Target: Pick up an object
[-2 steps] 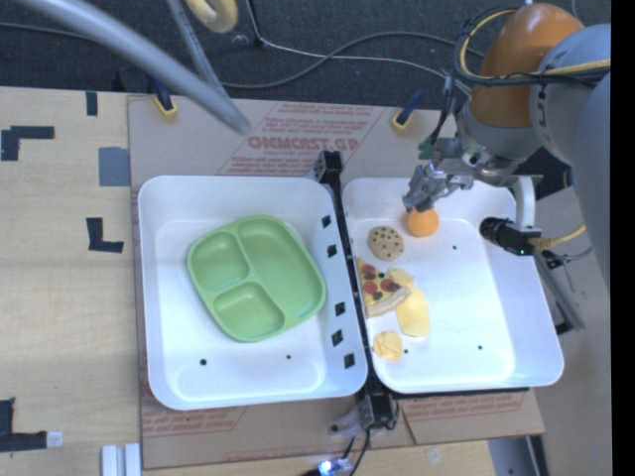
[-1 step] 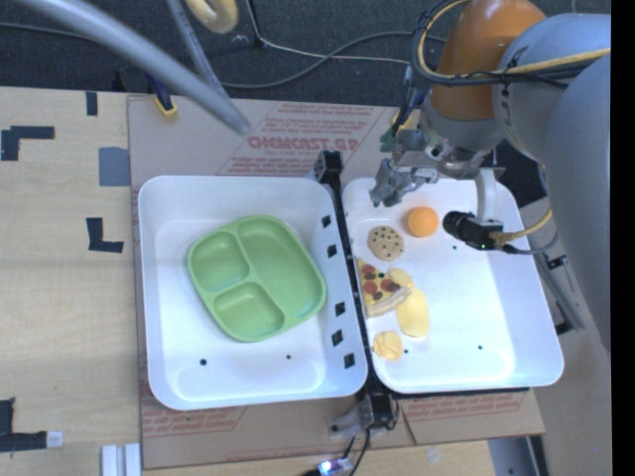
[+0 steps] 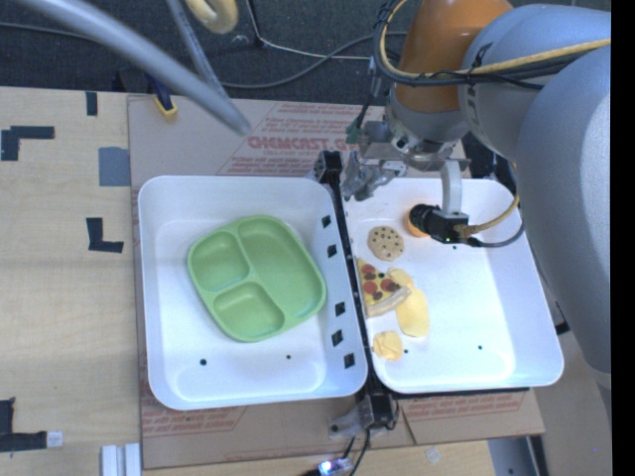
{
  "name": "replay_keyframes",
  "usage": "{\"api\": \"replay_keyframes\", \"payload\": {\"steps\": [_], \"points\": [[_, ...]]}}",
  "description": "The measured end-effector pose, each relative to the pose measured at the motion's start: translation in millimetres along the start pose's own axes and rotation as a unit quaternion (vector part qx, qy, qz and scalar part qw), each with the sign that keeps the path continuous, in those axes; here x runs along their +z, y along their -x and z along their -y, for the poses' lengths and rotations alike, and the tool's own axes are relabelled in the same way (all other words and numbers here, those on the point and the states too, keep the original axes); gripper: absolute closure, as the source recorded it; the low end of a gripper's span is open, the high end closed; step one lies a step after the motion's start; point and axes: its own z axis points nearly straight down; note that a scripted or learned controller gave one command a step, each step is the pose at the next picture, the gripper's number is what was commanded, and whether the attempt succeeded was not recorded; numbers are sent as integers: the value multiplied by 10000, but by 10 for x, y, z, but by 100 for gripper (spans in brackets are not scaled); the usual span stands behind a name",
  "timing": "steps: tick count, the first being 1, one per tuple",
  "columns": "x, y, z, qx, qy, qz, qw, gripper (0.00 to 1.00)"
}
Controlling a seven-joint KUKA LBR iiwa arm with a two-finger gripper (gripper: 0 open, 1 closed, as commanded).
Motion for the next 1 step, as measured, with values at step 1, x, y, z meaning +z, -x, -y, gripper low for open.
{"api": "replay_keyframes", "payload": {"steps": [1], "points": [[-48,-505,-92,5,0,1,10000,100]]}}
